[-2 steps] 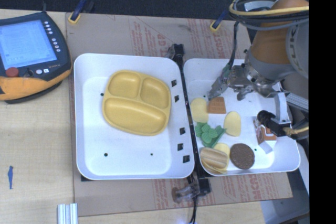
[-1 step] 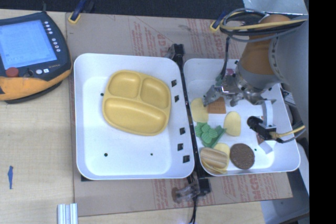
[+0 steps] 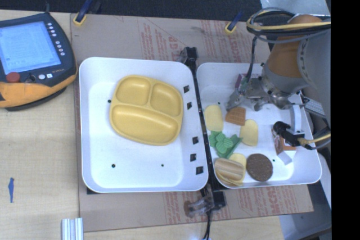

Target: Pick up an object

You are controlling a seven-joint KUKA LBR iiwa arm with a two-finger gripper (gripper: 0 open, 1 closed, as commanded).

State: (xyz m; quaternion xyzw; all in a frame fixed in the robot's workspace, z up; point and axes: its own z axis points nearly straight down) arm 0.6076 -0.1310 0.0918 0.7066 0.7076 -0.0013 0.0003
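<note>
Toy food pieces [image 3: 236,146] lay clustered in the right bin [image 3: 304,174], toward its 7 o'clock side. Yellow divided plate [image 3: 147,109] sat in the left bin [image 3: 95,160]. Gripper [image 3: 256,99] hung at the right bin's 12 o'clock, just above a brown piece [image 3: 236,116]; grip state unclear.

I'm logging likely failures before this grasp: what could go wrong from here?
1. The small toy foods lie packed together: the brown cracker-like piece sits beside the pale yellow pieces, so the gripper may nudge neighbours or lift two.
2. The gripper hangs near the right white bin's back wall, so a descent might clip it.
</note>
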